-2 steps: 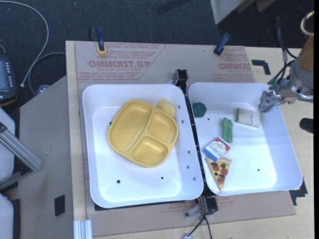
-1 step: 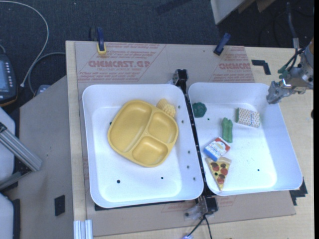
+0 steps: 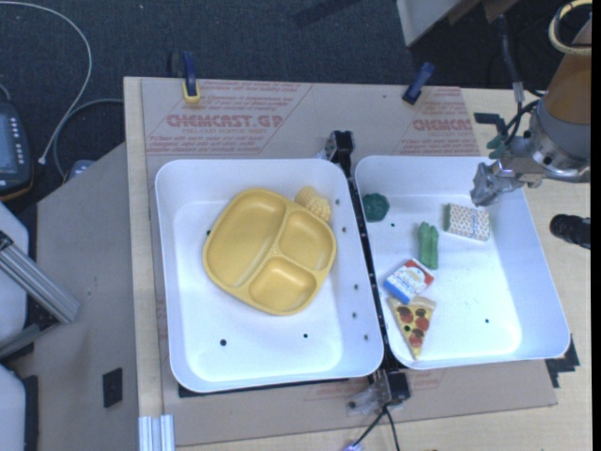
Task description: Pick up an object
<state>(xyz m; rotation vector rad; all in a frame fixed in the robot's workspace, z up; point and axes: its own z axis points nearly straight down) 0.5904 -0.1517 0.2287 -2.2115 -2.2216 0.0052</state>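
Looks like the approach step: pincer (image 3: pixel 485 184) hovers just above the speckled block (image 3: pixel 468 221) in the right bin (image 3: pixel 540 280), can't tell its opening. Next it needs a straight drop onto it.

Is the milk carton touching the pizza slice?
Touching. In the camera view the milk carton lies against the top edge of the pizza slice, with no white bin floor between them.

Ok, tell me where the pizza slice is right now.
The pizza slice lies in the right bin, near its front left corner, just below the small red, white and blue carton.
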